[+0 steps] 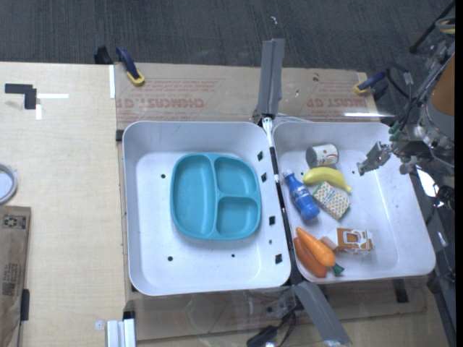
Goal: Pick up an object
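- Left bin [137, 215]: a teal divided plate [215, 196] at centre.
- Right bin [405, 230]: can [323, 155] at 11 o'clock, banana [327, 177] below it; blue bottle [300, 196], patterned packet [332, 200] mid-bin; carrot [316, 250], small carton [354, 241] at 6 o'clock.
- Gripper [372, 159] over the bin's 2 o'clock corner; jaws slightly parted, nothing held.

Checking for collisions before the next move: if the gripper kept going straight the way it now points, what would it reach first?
The gripper points toward the view's left, over the right white bin. The small silver can looks first in line, just above the yellow banana, though height is unclear; it may pass over.
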`<action>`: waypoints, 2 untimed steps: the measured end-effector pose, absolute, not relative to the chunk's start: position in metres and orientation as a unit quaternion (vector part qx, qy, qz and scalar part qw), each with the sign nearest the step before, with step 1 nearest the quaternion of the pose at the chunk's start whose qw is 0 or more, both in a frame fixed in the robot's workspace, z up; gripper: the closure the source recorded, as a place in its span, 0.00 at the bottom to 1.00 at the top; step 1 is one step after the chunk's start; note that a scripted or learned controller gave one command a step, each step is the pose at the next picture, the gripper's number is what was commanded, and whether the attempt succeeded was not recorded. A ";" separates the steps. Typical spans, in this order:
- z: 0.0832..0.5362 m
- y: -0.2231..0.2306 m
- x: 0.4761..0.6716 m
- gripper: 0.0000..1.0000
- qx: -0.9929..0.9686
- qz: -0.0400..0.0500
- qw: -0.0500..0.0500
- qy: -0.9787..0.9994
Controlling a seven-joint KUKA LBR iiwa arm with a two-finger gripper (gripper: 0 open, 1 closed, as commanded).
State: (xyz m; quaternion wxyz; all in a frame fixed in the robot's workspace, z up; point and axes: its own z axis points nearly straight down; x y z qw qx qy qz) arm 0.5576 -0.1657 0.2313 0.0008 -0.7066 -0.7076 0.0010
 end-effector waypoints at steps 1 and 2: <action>0.230 -0.183 0.528 0.00 -0.671 0.001 0.001 -0.741; 0.112 -0.109 0.588 0.00 -0.630 0.001 0.001 -0.777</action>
